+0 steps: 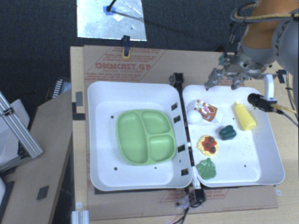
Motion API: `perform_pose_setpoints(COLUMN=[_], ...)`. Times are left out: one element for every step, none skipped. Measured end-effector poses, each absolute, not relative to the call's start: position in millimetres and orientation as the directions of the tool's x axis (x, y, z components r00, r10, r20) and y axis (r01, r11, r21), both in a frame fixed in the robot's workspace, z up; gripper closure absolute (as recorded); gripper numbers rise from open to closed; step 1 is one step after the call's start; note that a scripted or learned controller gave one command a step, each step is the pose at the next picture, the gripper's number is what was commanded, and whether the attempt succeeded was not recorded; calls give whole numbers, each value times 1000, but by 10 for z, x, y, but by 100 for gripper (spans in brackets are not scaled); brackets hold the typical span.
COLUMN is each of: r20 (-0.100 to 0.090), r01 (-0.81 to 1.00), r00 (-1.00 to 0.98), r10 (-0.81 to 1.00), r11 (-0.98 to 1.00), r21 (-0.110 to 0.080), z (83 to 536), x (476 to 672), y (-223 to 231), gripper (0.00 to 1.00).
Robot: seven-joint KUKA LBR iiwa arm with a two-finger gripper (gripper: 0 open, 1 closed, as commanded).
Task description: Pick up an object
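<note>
Camera view: left bin (100,125) with green divided tray (145,136); right bin (266,148) with yellow bottle (244,116) at 2 o'clock, red-white packet (206,110), green pepper (227,132), pizza slice (208,144), leafy green (206,168). Gripper (224,82) at 12 o'clock above rim, fingers spread, holding nothing.

Tan worktop (117,62) fills mid-frame; on it, left bin (100,125) and right bin (266,167) sit side by side, touching.
</note>
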State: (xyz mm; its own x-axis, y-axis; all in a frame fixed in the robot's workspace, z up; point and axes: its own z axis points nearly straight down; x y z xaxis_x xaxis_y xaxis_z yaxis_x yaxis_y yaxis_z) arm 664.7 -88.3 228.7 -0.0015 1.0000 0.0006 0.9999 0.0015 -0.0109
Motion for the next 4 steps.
perform_pose_setpoints(r20=[0,0,0,-1], r01=[1000,1000,1000,1000], r00=[-3,-1,-1,-2], r10=[1000,1000,1000,1000], r11=[3,1,1,2], r21=[1,-2,-1,14], z=[2364,1823,1393,1086], x=[6671,6585,6565,6614], y=[-881,-932,-983,-980], gripper=[0,0,0,0])
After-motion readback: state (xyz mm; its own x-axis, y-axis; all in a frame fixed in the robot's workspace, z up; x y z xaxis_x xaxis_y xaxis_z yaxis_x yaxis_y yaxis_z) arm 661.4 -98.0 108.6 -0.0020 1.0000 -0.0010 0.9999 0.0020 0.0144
